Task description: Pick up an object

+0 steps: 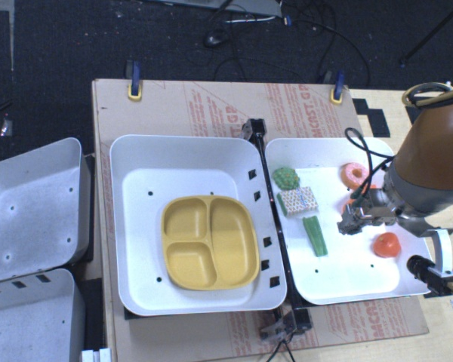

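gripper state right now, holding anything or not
Gripper: low over the right bin, between the green stick and the red ball; open or shut cannot be told, and no object is seen in it.

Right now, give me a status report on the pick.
Gripper low in right bin, nothing seen held. Green stick and tomato nearest. Doughnut close behind.

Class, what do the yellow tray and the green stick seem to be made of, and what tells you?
Yellow tray: likely moulded plastic, matte with a soft sheen; even colour, rounded dividers. Green stick: probably plastic or foam, matte; flat uniform green, straight edges. It is too small to be sure.
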`<state>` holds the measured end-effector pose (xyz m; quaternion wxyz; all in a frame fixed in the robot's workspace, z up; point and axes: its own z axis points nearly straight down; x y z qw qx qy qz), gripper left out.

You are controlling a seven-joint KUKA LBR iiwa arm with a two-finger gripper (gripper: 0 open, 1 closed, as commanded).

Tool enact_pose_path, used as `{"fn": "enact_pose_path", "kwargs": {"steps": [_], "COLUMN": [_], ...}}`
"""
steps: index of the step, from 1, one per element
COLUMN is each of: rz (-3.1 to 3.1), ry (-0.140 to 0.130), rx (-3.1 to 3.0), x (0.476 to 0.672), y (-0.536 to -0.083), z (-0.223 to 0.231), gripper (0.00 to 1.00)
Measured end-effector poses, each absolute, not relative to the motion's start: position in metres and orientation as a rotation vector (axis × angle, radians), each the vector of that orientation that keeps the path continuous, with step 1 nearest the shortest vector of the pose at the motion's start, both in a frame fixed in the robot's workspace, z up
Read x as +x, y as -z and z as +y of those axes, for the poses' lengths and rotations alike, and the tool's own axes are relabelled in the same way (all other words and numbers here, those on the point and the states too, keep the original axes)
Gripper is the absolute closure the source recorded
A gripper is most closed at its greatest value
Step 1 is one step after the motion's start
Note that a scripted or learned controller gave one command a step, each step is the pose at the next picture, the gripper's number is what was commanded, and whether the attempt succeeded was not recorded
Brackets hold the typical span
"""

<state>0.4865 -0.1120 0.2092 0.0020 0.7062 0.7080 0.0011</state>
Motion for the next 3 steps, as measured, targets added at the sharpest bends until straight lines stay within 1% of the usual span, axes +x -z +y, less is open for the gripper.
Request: {"fn": "enact_pose_path", "kwargs": {"steps": [1,2,3], "rz": [2.230,2.231,2.230], "ry": [-0.004,-0.004,-0.004], "rx": [2.212,2.211,2.212], "x": [0.500,0.517,0.527], "y": [-0.222,-0.231,-0.237], "z": [-0.065,-0.006,0.041], "gripper": [1.00,1.00,1.00]}}
